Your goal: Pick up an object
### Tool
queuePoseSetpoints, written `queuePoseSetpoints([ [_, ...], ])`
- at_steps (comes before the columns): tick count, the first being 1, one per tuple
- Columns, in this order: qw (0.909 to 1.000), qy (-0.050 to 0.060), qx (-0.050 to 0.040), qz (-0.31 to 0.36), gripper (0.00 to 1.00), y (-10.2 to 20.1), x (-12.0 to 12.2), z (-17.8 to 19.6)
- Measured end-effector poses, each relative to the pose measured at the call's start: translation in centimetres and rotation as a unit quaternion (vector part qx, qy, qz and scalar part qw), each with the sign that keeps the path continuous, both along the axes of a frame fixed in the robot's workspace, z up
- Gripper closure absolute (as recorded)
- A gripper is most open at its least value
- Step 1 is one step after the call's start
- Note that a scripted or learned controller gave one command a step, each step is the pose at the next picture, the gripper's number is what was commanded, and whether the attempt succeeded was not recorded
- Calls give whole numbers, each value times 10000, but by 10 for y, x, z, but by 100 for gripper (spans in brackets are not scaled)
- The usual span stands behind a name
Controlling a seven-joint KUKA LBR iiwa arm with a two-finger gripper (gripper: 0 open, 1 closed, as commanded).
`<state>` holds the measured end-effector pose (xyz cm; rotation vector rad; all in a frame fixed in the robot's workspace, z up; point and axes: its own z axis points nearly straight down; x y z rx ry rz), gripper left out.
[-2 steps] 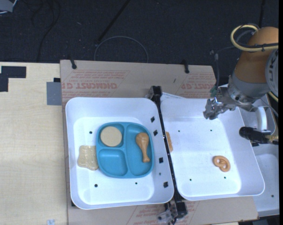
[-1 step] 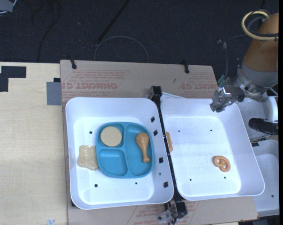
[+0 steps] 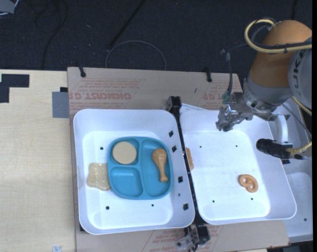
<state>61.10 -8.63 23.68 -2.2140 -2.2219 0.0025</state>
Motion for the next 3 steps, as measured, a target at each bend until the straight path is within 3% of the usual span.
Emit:
queuePoseSetpoints([
  [1, 10000, -4, 2, 4, 100, 53, -9, 8],
  [3, 10000, 6, -3, 7, 100, 163, -30, -17],
])
